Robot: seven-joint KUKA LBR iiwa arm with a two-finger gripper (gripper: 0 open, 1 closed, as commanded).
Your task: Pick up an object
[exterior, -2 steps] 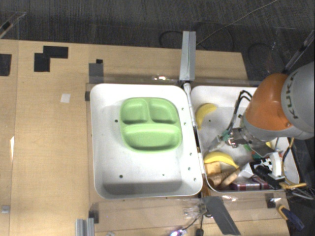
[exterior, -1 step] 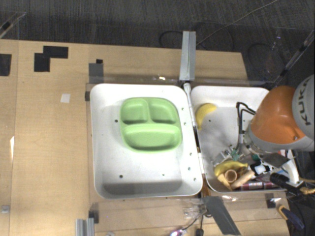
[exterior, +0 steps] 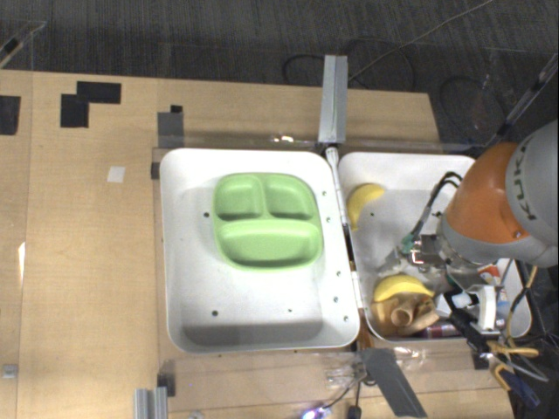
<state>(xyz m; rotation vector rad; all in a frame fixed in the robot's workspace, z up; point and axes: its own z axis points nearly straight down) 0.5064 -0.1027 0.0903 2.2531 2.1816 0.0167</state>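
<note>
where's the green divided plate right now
The green divided plate lies in the left bin, toward its far side, apart from the arm over the right bin.

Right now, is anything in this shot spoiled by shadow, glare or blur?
Camera view: mostly sharp and evenly lit; soft shadow along the left bin's near wall and beside the green tray; the arm looms large and slightly soft, shading the clutter in the right bin.

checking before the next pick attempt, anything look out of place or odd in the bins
Nothing looks spilled or broken. The green divided tray lies slightly askew in the left bin. In the right bin, a yellow piece sits alone at the far left, while other items crowd the near edge by the arm.
</note>
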